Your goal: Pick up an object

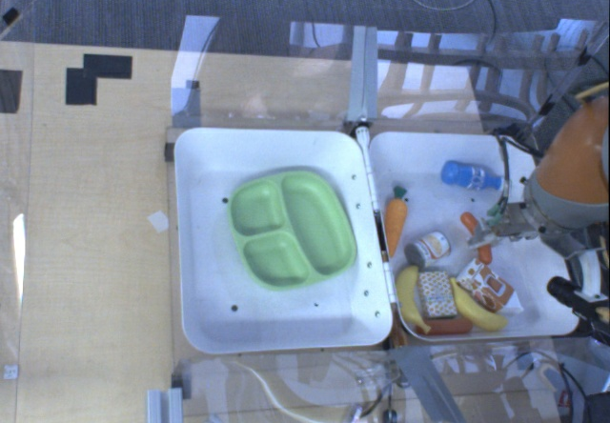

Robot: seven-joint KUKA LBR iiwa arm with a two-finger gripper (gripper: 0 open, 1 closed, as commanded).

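A: Gripper (491, 232) is hanging low in the right bin (534, 150), tip right beside the small orange carrot piece (469, 221). Whether it's gripping or spread, can't tell from here.

B: Candidates?

A: All crowding the right bin: blue bottle (470, 175) up top, big carrot (396, 221) by the divider, can (431, 247), bananas (477, 309), sponge (437, 294), snack pack (488, 286). Green tray (291, 228) is sitting alone in the left bin (205, 221).

B: Risks?

A: Clutter. I'm guessing it's clipping the snack pack or nudging the carrot piece away, closing on nothing.
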